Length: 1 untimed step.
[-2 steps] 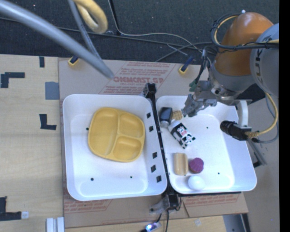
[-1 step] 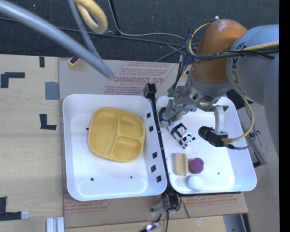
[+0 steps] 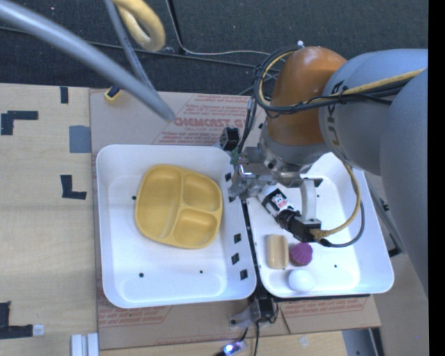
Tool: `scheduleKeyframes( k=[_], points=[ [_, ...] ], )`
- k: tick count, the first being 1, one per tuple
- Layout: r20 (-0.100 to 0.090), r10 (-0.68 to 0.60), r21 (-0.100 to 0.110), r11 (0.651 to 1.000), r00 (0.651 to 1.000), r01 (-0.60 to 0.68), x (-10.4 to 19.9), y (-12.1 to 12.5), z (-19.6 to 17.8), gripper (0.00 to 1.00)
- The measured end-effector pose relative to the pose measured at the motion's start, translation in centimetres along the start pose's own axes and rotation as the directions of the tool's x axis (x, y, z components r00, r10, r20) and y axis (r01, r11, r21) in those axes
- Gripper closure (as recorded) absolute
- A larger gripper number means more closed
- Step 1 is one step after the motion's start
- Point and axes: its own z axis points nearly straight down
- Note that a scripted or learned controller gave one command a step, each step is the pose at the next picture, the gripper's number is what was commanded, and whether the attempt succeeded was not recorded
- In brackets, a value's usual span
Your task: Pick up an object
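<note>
The tool (image 3: 252, 182) hangs over the far-left part of the right bin (image 3: 376, 277), apart or together I cannot tell, and the likeliest pick, a tan block (image 3: 277, 251), lies nearward and slightly right of it, long axis near-to-far.

Wooden bench (image 3: 42, 229), dark floor (image 3: 327, 21)

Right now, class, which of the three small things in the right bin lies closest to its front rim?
The white ball; the tan block and purple ball sit side by side farther back.
</note>
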Motion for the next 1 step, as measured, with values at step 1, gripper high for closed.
scheduleKeyframes(
  k=[1],
  points=[
    [0.0,0.0,0.0,1.0,1.0,0.0,4.59,-1.0,1.51,1.0]
  ],
)
